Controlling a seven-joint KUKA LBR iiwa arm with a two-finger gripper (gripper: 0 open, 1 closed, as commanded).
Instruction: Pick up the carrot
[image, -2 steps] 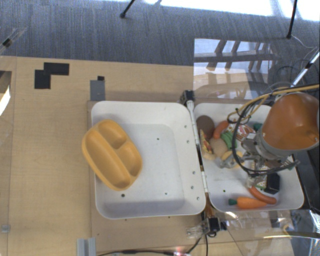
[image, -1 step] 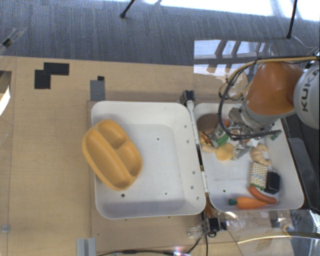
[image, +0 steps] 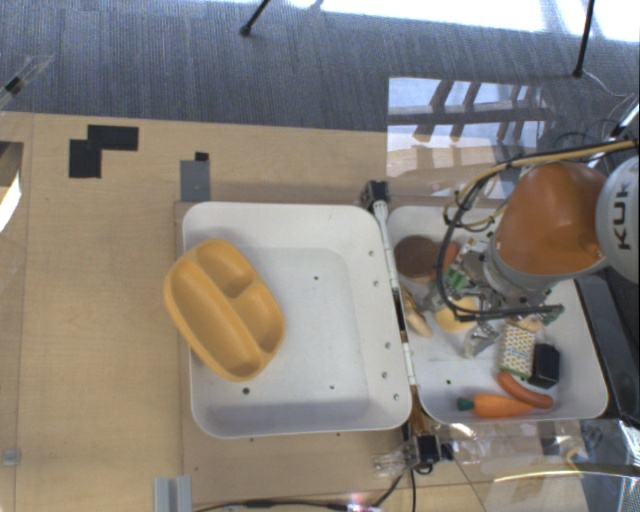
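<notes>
Bright daylight, glare on bench (image: 440, 110) upper rt, soft shadows, mild blur

Arm (image: 548, 222) from right, gripper (image: 480, 322) downward

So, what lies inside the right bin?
A carrot, a red sausage beside it, and a brown round thing farther back. The arm covers much of the middle.

Carrot (image: 503, 406): orange, tapered, with a green stem end pointing left; lies flat along the near wall of the right bin (image: 600, 400).
</notes>
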